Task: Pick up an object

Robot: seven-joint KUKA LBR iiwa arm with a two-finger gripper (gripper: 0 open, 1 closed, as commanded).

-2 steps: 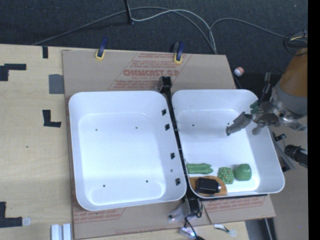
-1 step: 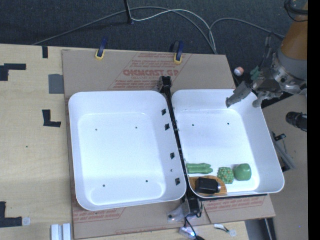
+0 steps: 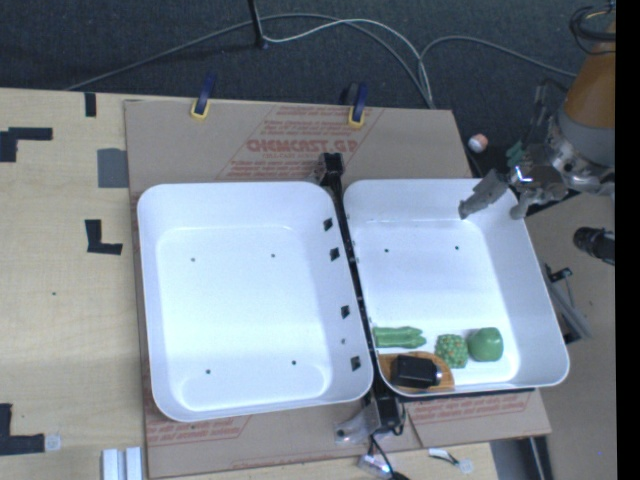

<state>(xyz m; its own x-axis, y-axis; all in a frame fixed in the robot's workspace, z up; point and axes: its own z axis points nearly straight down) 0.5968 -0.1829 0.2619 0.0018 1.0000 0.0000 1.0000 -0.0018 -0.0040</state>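
Right bin [image 3: 500, 258] holding green pod [image 3: 398, 337], green ball [image 3: 486, 344], bumpy green piece [image 3: 451, 349] and black object [image 3: 416, 371] along its near edge; gripper [image 3: 497, 197] over far right rim, finger spacing indiscernible.

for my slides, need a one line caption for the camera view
Gripper poised over right bin's far corner; green items clustered at its near edge.

Four objects [image 3: 440, 353] clustered in right bin [image 3: 520, 268] near corner.
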